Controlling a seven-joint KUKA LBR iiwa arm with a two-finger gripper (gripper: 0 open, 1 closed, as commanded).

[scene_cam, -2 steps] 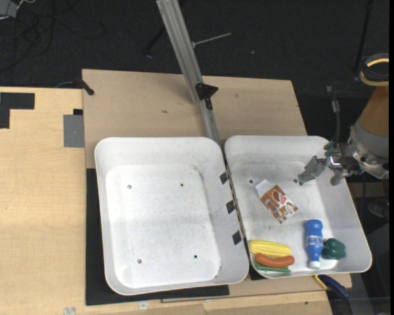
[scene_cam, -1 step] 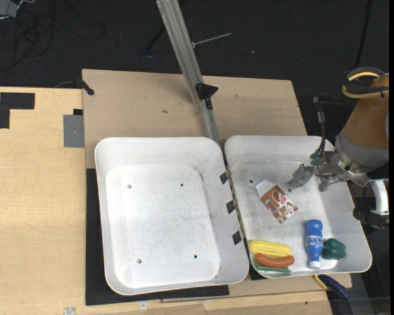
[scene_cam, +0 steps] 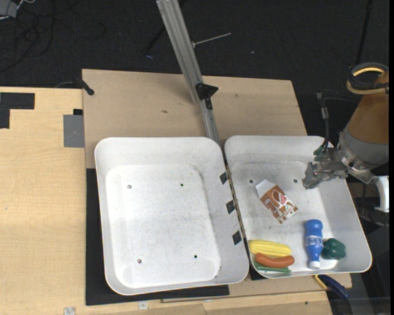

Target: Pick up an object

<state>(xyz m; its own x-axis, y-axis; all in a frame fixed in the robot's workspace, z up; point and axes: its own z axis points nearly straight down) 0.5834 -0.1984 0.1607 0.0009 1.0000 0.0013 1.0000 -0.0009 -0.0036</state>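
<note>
- The gripper (scene_cam: 313, 176) hangs low at the right bin's (scene_cam: 354, 205) right wall; I cannot tell its state.
- The small carton (scene_cam: 276, 202) lies flat mid-bin, apart from it, easy to reach.
- Corn (scene_cam: 270, 247), blue bottle (scene_cam: 312, 241) and green toy (scene_cam: 333, 247) crowd the front wall.

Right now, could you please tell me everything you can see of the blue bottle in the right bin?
The blue bottle looks like plastic, with a blue body, a rounded top and a pale label band. It lies on its side on the right bin floor, near the front edge, lengthwise front to back. A green object sits close against its right; the corn lies apart on its left.
</note>
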